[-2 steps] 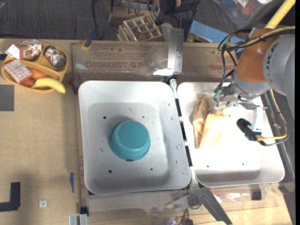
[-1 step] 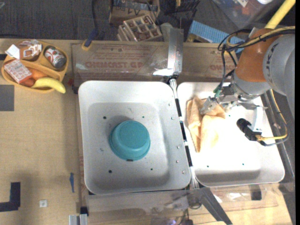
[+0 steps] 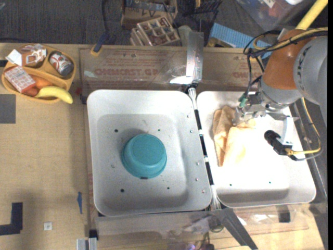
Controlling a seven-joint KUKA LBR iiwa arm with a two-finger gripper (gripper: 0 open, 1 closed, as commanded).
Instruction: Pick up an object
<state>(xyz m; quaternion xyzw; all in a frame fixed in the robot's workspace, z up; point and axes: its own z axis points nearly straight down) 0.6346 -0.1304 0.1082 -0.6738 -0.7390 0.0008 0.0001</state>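
The gripper (image 3: 244, 111) (finger state unclear) meets a crumpled, pale-yellow cloth (image 3: 231, 139) in the right bin (image 3: 270, 184).

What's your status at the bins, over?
End effector low in the right bin, at the top edge of the tan cloth. Teal bowl alone in left bin. Nothing blocking.

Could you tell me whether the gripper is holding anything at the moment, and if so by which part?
It cannot be told: the gripper is down at the upper edge of the yellow cloth, but a hold isn't visible.
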